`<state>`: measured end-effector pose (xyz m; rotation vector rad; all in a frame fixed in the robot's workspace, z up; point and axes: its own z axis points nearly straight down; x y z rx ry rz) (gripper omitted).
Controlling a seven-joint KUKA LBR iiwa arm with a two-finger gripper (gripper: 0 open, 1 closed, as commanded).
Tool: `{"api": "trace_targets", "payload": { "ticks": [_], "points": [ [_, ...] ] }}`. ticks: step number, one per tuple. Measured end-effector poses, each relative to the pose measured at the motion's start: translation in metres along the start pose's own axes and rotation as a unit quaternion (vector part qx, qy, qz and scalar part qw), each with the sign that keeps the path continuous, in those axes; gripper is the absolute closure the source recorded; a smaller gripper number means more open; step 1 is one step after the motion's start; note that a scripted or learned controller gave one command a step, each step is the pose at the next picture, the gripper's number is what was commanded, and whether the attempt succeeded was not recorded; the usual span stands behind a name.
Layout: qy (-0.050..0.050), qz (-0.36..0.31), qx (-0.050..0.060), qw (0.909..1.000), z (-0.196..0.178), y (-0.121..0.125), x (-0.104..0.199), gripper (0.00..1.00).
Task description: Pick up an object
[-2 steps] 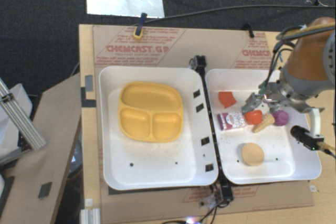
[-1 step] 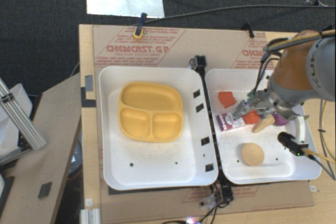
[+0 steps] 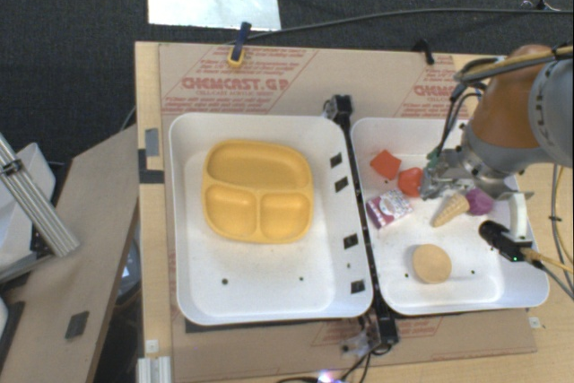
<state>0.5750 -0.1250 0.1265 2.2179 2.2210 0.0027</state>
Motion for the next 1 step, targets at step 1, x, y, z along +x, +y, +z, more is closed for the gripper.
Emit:
{"api": "trace_targets", "payload": {
  "ticks": [1],
  "points": [
    [0.000,-0.001,-0.002,1.0000,-0.0636,0.0040,-0.0046,1.00]
  ]
}}
